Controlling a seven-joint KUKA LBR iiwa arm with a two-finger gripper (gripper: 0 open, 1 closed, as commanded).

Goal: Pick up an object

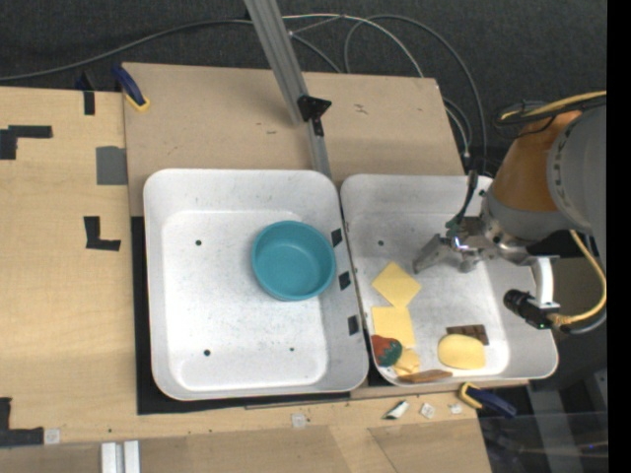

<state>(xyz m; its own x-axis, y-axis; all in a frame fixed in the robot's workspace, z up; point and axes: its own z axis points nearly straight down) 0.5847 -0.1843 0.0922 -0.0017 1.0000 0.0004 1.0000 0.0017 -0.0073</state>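
Hovering over the right bin [513, 363] near its right wall, the gripper [439, 254] has its fingers spread and pinches nothing. Nearest candidate is the yellow square slice [396, 285], lying flat just beside it toward the bin's left wall and near edge, corners turned diamond-wise, no clear long axis
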